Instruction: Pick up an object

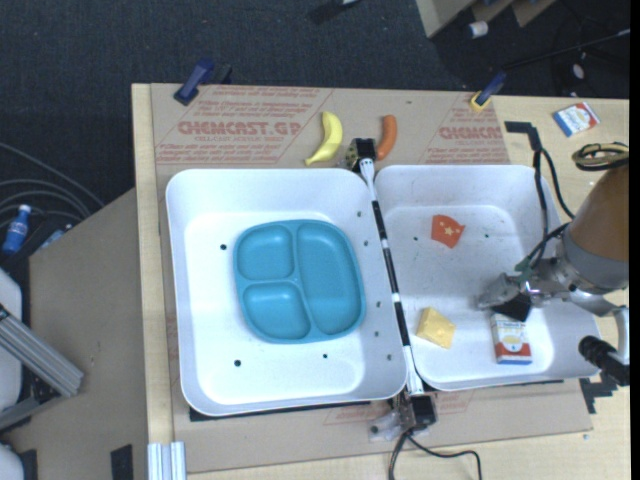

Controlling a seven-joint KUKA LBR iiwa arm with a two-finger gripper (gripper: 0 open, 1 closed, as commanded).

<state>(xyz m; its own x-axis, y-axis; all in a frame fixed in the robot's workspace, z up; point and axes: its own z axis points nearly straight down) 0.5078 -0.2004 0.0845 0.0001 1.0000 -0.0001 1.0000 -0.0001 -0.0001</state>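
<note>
A: Where's the claw point(512, 298)?

B: Low in the right bin point(470, 183), near that bin's right wall. Can't tell its state; the tip is a dark blur over the box.

A: What's closest to it?

B: The small box point(513, 343), red and white with a blue strip at the bottom. It lies touching or just under the claw, on the bin's front side, long axis running front to back. The label is too small to read.

A: Other candidates?

B: A yellow wedge point(435, 328), to the box's left, near the divider between the bins. A red card point(447, 230) sits toward the bin's back, well apart from the box. The blue tray point(298, 293) fills the middle of the left bin point(200, 208).

A: Any readable text?

B: The cardboard point(240, 118) behind the bins reads "CHEMCAST", printed twice. A banana point(326, 138) and a carrot-like toy point(386, 136) lie on it.

A: Call?

B: Box is likely the target, straight down from the claw.
</note>
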